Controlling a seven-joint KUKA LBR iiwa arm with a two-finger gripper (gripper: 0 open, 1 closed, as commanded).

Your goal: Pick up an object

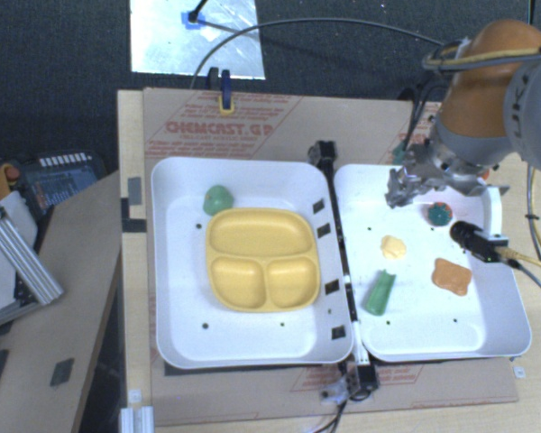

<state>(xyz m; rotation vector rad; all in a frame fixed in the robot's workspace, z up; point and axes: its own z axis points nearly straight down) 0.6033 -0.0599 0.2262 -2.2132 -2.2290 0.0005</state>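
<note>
My gripper (400, 193) hangs over the back of the right bin (415, 339), its tip above bare white floor. To its right lies a small teal and red round object (439, 213). A pale yellow lump (393, 247) sits below the gripper, toward the bin's middle. A green stick-shaped piece (380, 292) lies near the bin's left wall. An orange-brown chunk (452, 276) rests at the right side. Nothing shows between the gripper's fingers.
The left bin (176, 332) holds a yellow three-compartment tray (260, 258) and a green ball (218, 199) behind it. A black divider strip (334, 242) runs between the bins. A black cylindrical part (473, 240) juts over the right bin's right side.
</note>
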